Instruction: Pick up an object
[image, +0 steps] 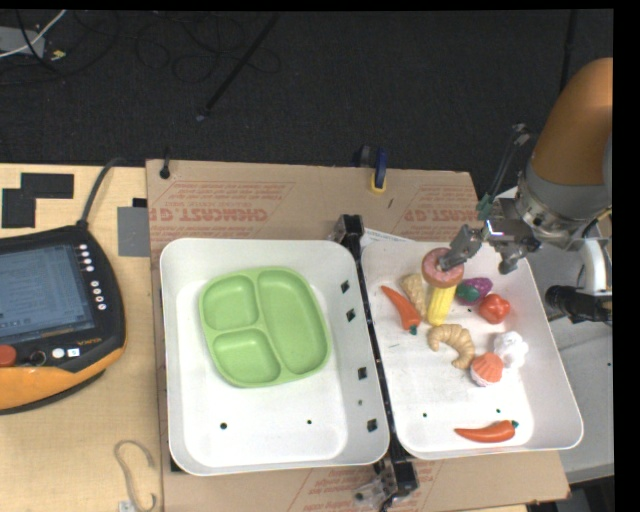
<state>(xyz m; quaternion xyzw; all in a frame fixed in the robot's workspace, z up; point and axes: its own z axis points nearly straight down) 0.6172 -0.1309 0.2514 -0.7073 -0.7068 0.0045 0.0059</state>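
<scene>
My claw (452, 256) hangs over the right bin (560, 400), its fingers pinching a pink round toy (440, 267) just above the yellow corn (441, 297).

toy foods (452, 318) | clustered, right bin's far half | red chili (487, 431) apart, near edge

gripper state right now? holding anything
Gripper: cannot be told. It hangs over the toy food in the right bin, just above a pink round piece, but a grasp is not visible.
</scene>
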